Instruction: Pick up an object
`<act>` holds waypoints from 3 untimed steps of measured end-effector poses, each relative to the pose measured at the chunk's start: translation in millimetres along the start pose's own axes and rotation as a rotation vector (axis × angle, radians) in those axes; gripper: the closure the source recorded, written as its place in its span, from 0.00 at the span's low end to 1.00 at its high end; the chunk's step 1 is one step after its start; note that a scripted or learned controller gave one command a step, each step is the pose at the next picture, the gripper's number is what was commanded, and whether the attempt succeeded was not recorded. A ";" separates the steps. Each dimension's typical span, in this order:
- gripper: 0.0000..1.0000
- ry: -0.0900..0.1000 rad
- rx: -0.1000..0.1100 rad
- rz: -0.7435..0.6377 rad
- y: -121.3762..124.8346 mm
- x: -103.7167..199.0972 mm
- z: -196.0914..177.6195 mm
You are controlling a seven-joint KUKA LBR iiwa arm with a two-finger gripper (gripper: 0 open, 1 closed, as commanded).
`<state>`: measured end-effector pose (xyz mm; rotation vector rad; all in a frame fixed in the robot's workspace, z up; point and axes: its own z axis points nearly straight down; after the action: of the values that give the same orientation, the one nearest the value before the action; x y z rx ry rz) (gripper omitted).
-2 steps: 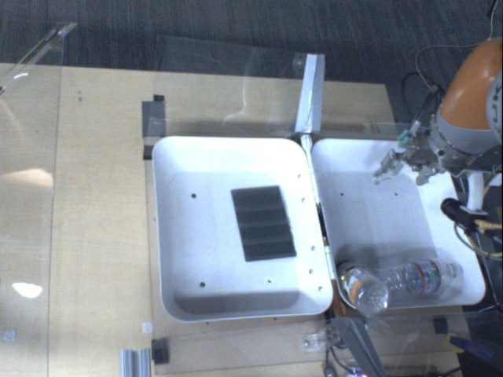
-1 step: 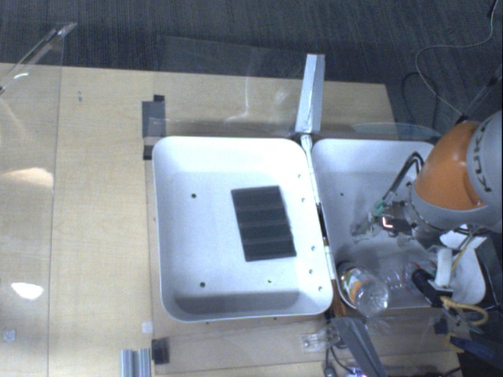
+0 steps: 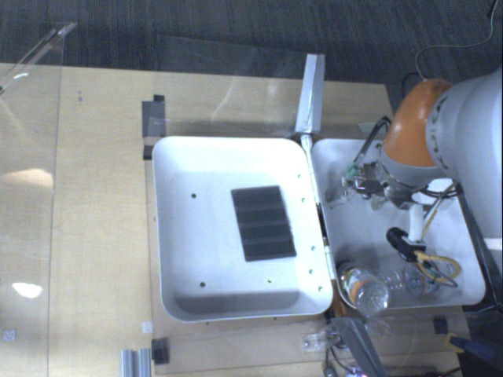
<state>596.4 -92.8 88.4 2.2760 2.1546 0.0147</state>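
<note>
My gripper (image 3: 355, 185) hangs over the right bin (image 3: 357, 234); I cannot tell its state. Clear plastic objects (image 3: 377, 287) lie at that bin's near edge. The left bin (image 3: 181, 210) holds a dark ribbed pad (image 3: 262, 222) on the pale wooden bench (image 3: 78, 210).

Colours on the bench, seen from above.
Two white bins (image 3: 173, 210) on pale wood bench (image 3: 78, 234); black ribbed pad (image 3: 263, 223) in left bin; grey arm (image 3: 471, 132) with orange band (image 3: 413, 128); clear bottle (image 3: 365, 285); dark grey carpet (image 3: 236, 14).
</note>
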 end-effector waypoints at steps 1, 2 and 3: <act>0.00 -0.002 0.005 -0.013 13.1 -60.8 -65.7; 0.00 -0.004 0.006 0.202 15.3 -107.1 -118.5; 0.00 -0.002 0.001 0.278 -29.9 -64.5 -0.5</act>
<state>563.0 -155.6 88.5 2.5526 1.8190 0.0126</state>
